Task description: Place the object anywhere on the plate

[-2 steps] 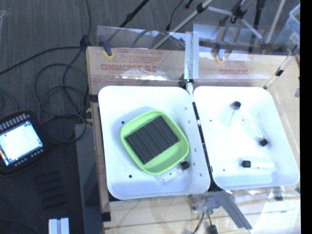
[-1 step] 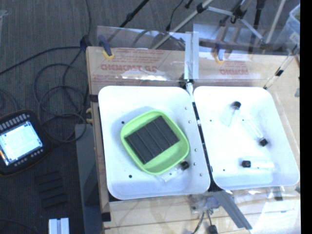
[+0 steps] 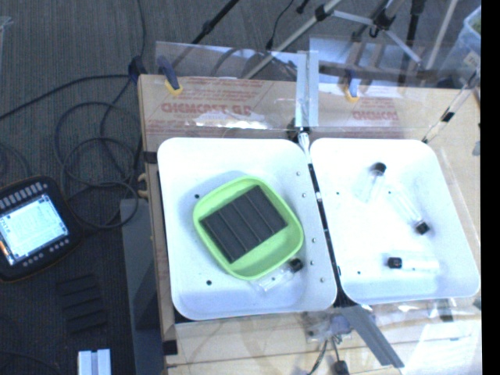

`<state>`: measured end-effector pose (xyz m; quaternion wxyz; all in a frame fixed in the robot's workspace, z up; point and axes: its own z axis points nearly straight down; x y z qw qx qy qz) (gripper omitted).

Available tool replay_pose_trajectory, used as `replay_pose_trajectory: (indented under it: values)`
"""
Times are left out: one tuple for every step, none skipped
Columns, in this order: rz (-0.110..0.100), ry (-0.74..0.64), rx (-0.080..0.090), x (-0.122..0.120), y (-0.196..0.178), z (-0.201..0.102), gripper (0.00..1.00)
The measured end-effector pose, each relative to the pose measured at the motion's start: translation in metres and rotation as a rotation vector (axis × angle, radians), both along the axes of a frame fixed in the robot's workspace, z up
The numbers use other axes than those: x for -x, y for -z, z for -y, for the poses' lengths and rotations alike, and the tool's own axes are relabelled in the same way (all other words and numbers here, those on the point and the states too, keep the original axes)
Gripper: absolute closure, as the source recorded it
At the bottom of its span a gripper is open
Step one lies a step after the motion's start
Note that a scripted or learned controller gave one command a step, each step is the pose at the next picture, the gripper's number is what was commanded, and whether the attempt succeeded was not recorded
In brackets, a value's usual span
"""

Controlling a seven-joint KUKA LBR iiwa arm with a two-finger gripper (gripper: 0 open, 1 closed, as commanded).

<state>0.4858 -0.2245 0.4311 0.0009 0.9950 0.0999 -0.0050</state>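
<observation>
Lying nearest the front, a capped vial rests in the left bin, touching the green plate's rim, its black cap pointing toward the side the arm reaches in from. Across the divider, the front vial lies flat in the right bin, well apart from the green plate, which carries a dark ridged insert. Farther back in that bin lie the middle vial and then the far vial, both on their sides. Any of these three looks like the object to move, though which one I cannot tell. I judge them light, rigid, smooth and clear, so slippery, prone to rolling, and possibly breakable if squeezed hard. The best hold seems across the barrel near its middle, square to its long axis, rather than on the small cap. I cannot tell whether the claw is apart or together, nor place anything relative to it.
</observation>
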Motion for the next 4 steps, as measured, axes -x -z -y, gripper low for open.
replay_pose_trajectory:
  values:
    - [0.000,0.000,0.000,0.0000,0.0000,0.0000,0.00]
    - [0.000,0.000,0.000,0.0000,0.0000,0.0000,0.00]
    - [0.000,0.000,0.000,0.0000,0.0000,0.0000,0.00]
    - [0.000,0.000,0.000,0.0000,0.0000,-0.0001,0.00]
